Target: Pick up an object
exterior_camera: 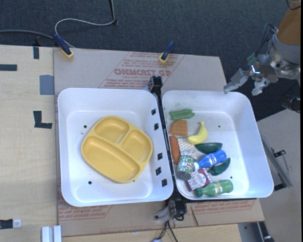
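The right bin (252, 135) holds a pile of toy groceries: a yellow banana (199, 133), a green pod (182, 114), an orange-brown slice (180, 128), a sausage (174, 149), a blue bottle (212, 160), a green bottle (215, 188) and a red-and-white packet (199, 178). My gripper (246, 84) hangs above the bin's far right corner, outside the rim and well away from the pile. Its two fingers stand apart, open, with nothing between them.
The left bin (70, 135) carries a yellow divided plate (117, 148). A black clip (155, 82) sits where the two bins meet. Both bins rest on a cardboard sheet (136, 69) held by blue-and-yellow clamps. A cable (86, 21) runs across the dark floor behind.
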`<state>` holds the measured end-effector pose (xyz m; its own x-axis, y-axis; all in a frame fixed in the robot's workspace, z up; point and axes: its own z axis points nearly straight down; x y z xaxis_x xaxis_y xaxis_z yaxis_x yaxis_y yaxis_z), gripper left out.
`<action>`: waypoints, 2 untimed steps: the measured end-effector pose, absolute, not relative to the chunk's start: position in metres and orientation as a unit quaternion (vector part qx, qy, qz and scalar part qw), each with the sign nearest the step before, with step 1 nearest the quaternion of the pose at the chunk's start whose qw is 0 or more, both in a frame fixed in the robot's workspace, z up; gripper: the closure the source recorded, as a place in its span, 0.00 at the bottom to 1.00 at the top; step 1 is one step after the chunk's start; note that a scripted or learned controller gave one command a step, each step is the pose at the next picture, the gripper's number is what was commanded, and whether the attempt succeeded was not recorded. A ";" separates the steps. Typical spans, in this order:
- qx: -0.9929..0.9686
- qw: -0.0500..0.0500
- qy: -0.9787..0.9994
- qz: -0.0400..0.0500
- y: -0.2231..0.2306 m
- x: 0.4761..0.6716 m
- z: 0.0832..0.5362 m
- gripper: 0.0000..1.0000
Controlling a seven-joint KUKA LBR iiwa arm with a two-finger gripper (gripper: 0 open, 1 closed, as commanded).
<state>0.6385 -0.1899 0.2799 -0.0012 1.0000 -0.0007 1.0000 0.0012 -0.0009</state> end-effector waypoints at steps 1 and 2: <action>-0.706 0.002 -0.708 0.002 -0.173 0.667 0.114 0.00; -0.707 -0.001 -0.708 0.000 -0.140 0.647 0.085 0.00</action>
<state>0.6468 -0.1405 0.0855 -0.0016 1.0000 -0.0013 1.0000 0.0016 0.0003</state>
